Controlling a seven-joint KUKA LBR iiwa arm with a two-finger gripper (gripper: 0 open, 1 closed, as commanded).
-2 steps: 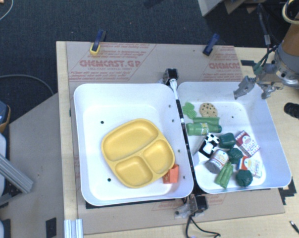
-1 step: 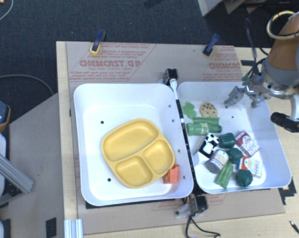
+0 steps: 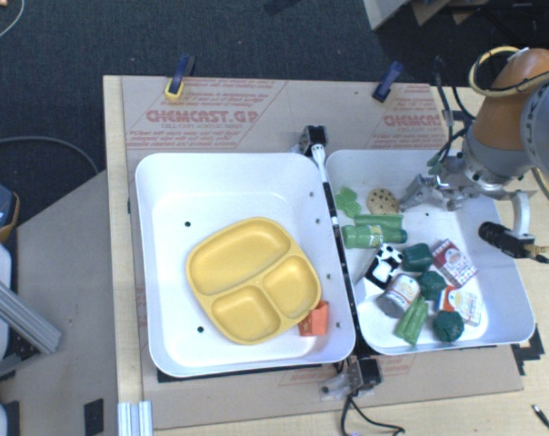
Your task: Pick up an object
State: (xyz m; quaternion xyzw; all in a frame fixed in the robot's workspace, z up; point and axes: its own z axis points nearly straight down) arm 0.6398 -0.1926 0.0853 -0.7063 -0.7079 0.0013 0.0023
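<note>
Two white bins side by side. Left bin (image 3: 161,243), well left of the gripper: 1 yellow three-compartment tray (image 3: 253,280), 1 small orange block (image 3: 315,320) touching the tray's lower right edge.

Right bin (image 3: 520,312) holds the pickable clutter, all below and left of the gripper: 1 light green piece (image 3: 347,200) by the divider, 1 round cookie (image 3: 381,199) just right of it, 1 green bottle (image 3: 373,234) lying on its side, 1 black-and-white cow toy (image 3: 384,266), 1 small can (image 3: 401,295), 1 green stick-like item (image 3: 412,322), 3 dark teal lumps (count is rough, they overlap) around (image 3: 417,258), 2 printed red-and-white packets (image 3: 454,263) and (image 3: 468,307).

Gripper (image 3: 426,191) sits over the right bin's upper part, cookie nearest, just to its left. Whether its grip is spread or closed: cannot tell, metal parts blur together. Nothing visibly held.

Obstructions: arm (image 3: 511,121) with orange band covers the bin's upper right corner; a black cylindrical part (image 3: 500,237) sticks out just below it, to the right of the packets. Two clamps (image 3: 178,78), (image 3: 388,82) on the board's far edge, clear of the bins
</note>
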